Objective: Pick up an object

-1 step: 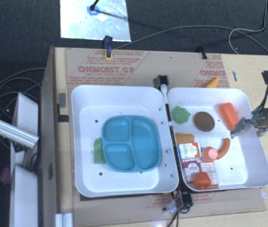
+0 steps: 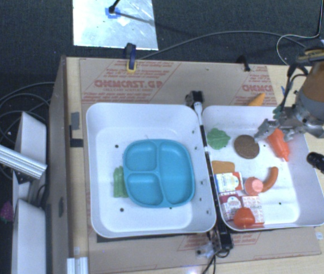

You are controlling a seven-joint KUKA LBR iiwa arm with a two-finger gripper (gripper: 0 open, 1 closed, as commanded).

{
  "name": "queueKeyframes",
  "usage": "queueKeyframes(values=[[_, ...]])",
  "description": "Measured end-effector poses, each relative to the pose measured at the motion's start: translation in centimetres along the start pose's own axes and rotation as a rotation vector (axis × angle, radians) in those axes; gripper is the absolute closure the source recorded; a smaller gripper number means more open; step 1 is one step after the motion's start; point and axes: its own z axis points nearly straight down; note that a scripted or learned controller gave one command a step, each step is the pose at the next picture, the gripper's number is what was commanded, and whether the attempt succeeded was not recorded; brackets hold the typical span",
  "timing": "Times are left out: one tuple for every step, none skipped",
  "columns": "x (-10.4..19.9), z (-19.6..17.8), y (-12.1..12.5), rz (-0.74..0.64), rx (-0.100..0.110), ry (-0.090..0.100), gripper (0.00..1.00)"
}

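The grey arm with the orange band enters from the right of the camera view and places the end effector [image 2: 276, 131] low over the far part of the right-hand shallow white bin [image 2: 316, 201]. An orange carrot-shaped toy [image 2: 279, 144] lies directly at the end effector, partly under it. The view does not resolve whether the end effector is apart, together or clamped on the toy; this cannot be told.

Other candidate objects in the same bin:
- a brown round disc [image 2: 246, 146], just beside the carrot toy on its left;
- a green leaf-shaped piece [image 2: 218, 138], near the centre divider;
- a curved reddish sausage toy [image 2: 271, 177];
- a small pink cup-shaped piece [image 2: 254, 185], touching the sausage;
- a red tomato-like toy [image 2: 243, 217] at the near edge, on printed cartons [image 2: 229, 182].

The left-hand bin holds a blue compartment plate [image 2: 158, 172] with a green strip [image 2: 118, 182] beside it. A second orange piece [image 2: 256, 100] lies on the desk [image 2: 150, 79] outside the bins.

Step in hand, as judged: approach or grasp on the carrot toy. The next move calls for a firm closure across the toy's narrow width, then a straight vertical lift clear of the bin wall. Risk: the tapered toy may slip out.
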Motion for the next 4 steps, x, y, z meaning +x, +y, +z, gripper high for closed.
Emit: queueKeyframes(values=[[1.9,7.3,0.8,0.000,-0.009,-0.001,0.00],[-1.2,4.9,2.8,0.000,0.018,0.019,0.00],[-1.6,3.7,3.1,-0.003,0.000,0.004,1.00],[-1.6,3.7,3.1,-0.004,0.000,0.004,0.00]])
